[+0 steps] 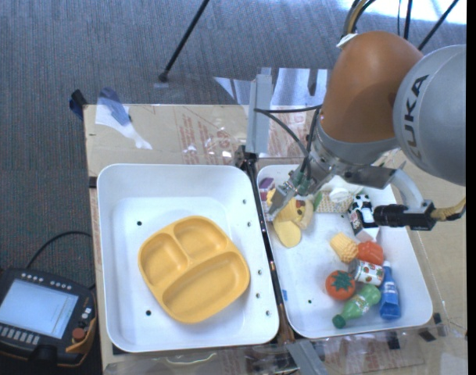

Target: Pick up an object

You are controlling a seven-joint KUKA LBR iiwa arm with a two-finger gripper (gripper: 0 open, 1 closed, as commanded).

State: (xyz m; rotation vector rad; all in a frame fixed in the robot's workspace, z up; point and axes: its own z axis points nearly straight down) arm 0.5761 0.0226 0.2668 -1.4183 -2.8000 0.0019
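Counting from the claw (288, 196), whose state I cannot tell: one pale yellow toy (288, 230) just below it, one yellow tray (194, 268) lower left, two white bins (112, 209) on the bench, grey carpet around.

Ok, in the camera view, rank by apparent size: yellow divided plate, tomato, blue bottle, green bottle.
1. yellow divided plate, largest by far.
2. blue bottle and green bottle: look alike, not ranked.
3. tomato, smallest.
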